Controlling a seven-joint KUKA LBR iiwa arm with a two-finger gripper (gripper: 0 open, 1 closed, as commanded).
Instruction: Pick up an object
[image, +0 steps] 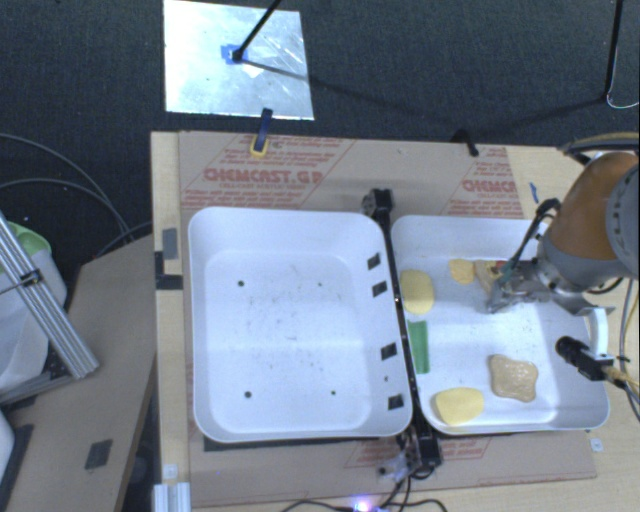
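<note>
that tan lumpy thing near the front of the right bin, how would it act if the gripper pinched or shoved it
The tan lumpy piece lies low and flat on the right bin floor, so it would probably slide, not roll or tip. Its uneven outline suggests the fingers may seat poorly. It looks like a small toy food, likely light, though stiffness cannot be judged from here.

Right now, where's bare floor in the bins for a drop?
Left bin: whole floor bare. Right bin: a bare patch in the middle, between the green strip, the tan piece and the tool. Crowded along its far side and near-left corner.
</note>
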